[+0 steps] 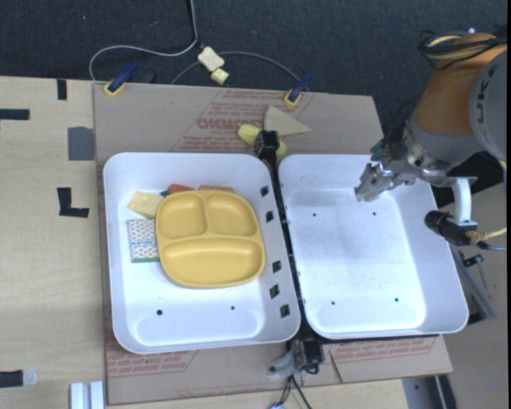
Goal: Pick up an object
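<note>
At the bottom of the frame, the two shallow white plastic bins sit side by side on a brown cardboard sheet [238, 113]. The left bin [128, 313] holds all the things. The biggest is a yellow plastic plate with three sections [209, 236], lying flat in the middle left of the frame. Its long side runs left to right. A small checked card [141, 239] peeks out just beside its left edge, and a pale yellow wedge [144, 203] lies above that. A bit of red and green shows at the plate's top edge, too small to name.

The right bin [370, 305] has the arm over it. The gripper [372, 183] hangs above the bin's upper part, in the upper right of the frame. Its tips point down and a little to the left. I cannot tell if it is wide or narrow from here, and I see nothing in it.

So the things to grab lie to the left of the gripper and a little lower in the frame, across the black divider [277, 237] between the bins. I think the arm must move left over that divider first.

The grey and orange arm [456, 92] comes in from the right edge, bent down toward the bin.
</note>
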You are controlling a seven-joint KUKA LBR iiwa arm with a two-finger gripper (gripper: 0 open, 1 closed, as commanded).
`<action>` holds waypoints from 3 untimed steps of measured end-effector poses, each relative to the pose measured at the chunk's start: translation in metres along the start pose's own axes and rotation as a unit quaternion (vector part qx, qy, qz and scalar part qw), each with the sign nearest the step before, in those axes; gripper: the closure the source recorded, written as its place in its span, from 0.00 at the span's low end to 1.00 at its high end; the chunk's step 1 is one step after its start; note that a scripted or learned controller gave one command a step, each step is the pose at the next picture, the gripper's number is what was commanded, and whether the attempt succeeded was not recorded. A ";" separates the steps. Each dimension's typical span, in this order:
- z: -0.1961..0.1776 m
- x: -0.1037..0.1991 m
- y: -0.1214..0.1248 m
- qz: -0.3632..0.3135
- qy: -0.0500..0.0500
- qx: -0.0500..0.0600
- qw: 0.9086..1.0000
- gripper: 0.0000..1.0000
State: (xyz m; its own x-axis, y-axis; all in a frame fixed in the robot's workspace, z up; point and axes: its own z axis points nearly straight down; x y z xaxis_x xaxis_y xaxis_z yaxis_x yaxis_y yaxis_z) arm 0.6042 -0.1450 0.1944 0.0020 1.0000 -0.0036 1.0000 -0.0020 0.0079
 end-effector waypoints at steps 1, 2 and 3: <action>0.113 0.051 0.005 -0.002 0.000 0.002 1.000 1.00; 0.081 0.001 -0.008 0.000 0.001 0.004 1.000 1.00; 0.069 0.053 -0.042 -0.002 0.002 0.006 1.000 1.00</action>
State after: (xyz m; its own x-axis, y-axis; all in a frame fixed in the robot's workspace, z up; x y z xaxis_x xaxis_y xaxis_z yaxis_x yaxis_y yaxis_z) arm 0.5626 -0.0919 0.1247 -0.0025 1.0000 0.0012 1.0000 0.0025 -0.0041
